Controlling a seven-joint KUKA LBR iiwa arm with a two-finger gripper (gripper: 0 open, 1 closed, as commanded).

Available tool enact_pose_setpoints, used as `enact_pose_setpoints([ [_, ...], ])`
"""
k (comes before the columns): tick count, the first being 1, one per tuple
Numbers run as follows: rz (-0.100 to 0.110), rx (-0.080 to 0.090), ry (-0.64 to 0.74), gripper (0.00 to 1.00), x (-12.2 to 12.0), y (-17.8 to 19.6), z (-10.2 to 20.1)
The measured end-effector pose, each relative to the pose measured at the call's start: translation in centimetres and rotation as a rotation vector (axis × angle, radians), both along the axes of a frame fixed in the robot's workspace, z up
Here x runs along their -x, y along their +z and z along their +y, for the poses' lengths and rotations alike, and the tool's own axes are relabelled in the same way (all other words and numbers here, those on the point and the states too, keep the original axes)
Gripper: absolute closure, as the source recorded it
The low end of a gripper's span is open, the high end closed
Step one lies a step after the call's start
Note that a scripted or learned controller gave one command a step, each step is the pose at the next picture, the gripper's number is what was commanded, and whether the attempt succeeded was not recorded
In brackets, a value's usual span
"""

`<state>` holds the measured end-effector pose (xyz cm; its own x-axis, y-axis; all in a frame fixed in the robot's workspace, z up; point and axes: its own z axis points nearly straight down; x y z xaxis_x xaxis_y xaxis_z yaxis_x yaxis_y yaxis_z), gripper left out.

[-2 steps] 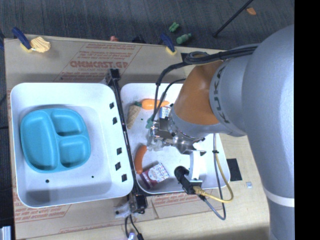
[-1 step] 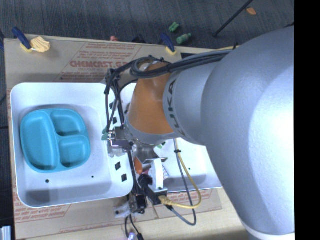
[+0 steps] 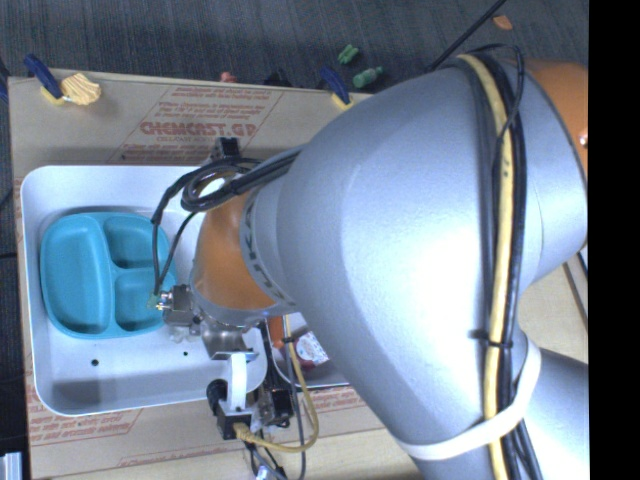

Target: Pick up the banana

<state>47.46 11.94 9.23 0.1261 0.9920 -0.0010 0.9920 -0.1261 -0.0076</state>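
One grey arm (image 3: pixel 400 248) reaches in from the right and covers most of the worktop (image 3: pixel 200 118), which is lined with brown cardboard bearing red print. The orange band (image 3: pixel 225 258) above the wrist sits over the right part of the left bin (image 3: pixel 40 368), and the end effector (image 3: pixel 205 333) points down toward that bin's near right corner. Whether the end effector is apart, together or clamped on anything cannot be determined, because the wrist hides it from above. The position of the banana cannot be determined from this view. A blue tray (image 3: pixel 85 273) lies flat in the left half of the left bin, near its left wall; it has one long compartment on the left and two smaller compartments on the right. A small red and white packet (image 3: pixel 312 348) lies just right of the wrist, partly under the arm. Two blue clips (image 3: pixel 42 73) (image 3: pixel 335 85) grip the far edge of the cardboard. Two small green objects (image 3: pixel 358 65) lie on the dark floor beyond that edge.
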Motion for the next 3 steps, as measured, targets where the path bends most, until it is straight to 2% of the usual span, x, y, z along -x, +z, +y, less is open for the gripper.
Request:
enact_pose_setpoints([
  [1, 0.009, 0.004, -0.006, 1.00, 0.2, -0.2, 7.6],
  [2, -0.005, 0.000, 0.004, 1.00, -0.2, 13.2, 1.0],
  [3, 0.000, -0.001, 0.013, 1.00, -0.2, 14.1, 1.1],
])
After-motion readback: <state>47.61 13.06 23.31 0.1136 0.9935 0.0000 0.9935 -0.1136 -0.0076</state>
